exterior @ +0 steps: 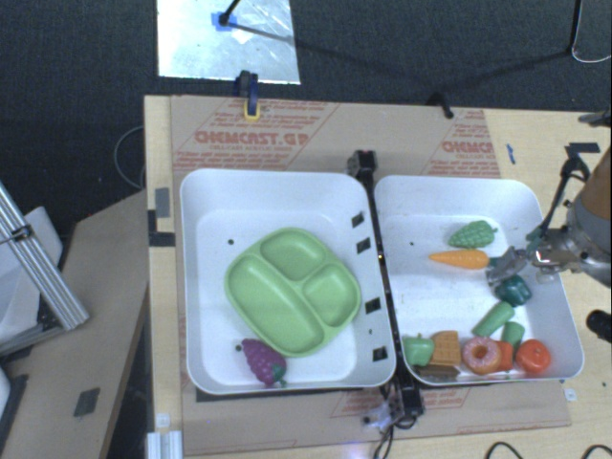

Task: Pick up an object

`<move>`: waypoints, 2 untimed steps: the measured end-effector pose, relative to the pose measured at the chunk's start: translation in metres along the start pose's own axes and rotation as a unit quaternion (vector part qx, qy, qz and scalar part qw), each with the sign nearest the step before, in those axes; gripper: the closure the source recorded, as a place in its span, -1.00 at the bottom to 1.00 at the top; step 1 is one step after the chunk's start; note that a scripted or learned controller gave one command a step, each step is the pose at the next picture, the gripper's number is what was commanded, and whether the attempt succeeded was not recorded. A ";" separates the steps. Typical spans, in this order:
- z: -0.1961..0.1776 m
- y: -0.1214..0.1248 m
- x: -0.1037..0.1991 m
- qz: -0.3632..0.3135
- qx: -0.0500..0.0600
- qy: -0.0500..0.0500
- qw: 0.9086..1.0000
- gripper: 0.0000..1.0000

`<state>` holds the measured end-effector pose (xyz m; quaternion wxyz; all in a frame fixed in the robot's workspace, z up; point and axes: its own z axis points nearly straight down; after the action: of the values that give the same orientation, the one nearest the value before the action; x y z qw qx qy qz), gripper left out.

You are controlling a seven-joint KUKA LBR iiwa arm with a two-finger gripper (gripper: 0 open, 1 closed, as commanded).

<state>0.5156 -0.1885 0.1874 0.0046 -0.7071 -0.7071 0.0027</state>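
The arm was cut off at the right edge, and its end effector [512,277] hung low in the right bin [421,208], over a dark teal toy [514,291] I couldn't identify; whether it was clenched, I couldn't tell. Nearby lay a smooth carrot [460,259] and a bumpy green piece [473,233]. The left bin [206,208] held a glossy divided plate [293,291] and knobbly grapes [263,360].

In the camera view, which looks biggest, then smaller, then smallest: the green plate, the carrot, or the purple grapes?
1. Green plate, by far the largest.
2. Carrot and purple grapes look about alike, so I won't rank them.
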 end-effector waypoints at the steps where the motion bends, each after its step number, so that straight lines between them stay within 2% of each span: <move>1: -0.006 0.003 0.000 -0.002 -0.006 -0.002 1.000 -1.00; 2: 0.038 -0.002 -0.003 -0.001 -0.004 -0.001 1.000 -1.00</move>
<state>0.5130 -0.1914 0.1492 0.0015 -0.7067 -0.7075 0.0005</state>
